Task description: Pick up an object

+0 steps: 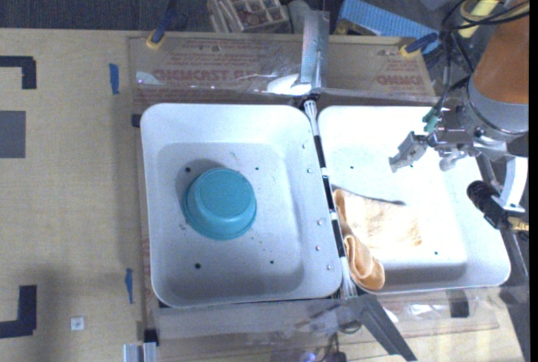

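I hold the tool (409, 152) above the right bin (479, 268); I cannot tell its state. The cloth (374, 226) lies crumpled against that bin's left wall. The blue bowl (220, 202) sits upside down in the left bin (168, 142). Risk: a descent beside the cloth grips nothing. The cardboard (252, 75) lettering behind is illegible.
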Available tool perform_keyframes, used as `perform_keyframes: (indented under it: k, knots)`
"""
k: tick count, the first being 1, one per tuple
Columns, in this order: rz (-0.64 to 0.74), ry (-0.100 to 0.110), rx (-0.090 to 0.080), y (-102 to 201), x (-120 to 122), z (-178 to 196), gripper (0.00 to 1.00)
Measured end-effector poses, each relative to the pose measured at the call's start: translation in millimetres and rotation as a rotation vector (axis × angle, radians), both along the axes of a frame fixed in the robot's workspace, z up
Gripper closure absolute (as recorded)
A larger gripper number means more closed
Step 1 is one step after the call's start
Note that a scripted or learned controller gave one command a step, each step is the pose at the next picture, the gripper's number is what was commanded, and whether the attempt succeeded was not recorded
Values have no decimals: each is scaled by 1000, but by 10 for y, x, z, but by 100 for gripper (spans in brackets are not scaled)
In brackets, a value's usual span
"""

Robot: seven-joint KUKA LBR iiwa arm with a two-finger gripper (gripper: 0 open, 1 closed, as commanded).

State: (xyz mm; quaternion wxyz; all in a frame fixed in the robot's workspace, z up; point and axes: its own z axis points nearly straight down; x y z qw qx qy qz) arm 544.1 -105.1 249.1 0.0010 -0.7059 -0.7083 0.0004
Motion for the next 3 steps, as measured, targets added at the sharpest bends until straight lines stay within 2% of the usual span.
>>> perform_keyframes:
  k: [1, 2, 3]
  knots:
    - [-80, -5, -3, -406, -378, 521, 0]
    - [24, -2, -1, -131, -573, -615, 0]
    - [123, -14, -3, -738, -402, -1585, 0]
